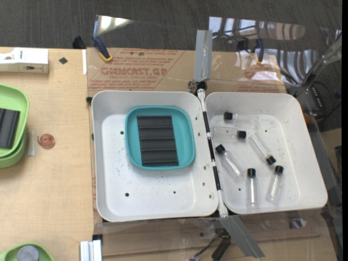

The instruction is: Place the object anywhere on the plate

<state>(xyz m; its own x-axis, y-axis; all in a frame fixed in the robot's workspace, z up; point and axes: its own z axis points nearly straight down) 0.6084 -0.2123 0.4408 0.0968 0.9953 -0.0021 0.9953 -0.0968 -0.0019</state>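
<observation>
Teal plate (187, 140) in my left bin (109, 145), vials in the right bin (304, 145).
I count six black-capped clear vials (251, 181) scattered there.

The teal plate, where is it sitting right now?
The teal plate lies in the left white bin, toward its upper middle, holding a black ribbed insert.

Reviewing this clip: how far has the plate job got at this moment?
Nothing looks done yet. The teal plate in the left bin carries only its dark ribbed insert. All the clear vials with black caps lie scattered in the right bin; I count about six. Nothing is in hand. Everything is left: pick a vial, carry it across, set it on the plate.
</observation>
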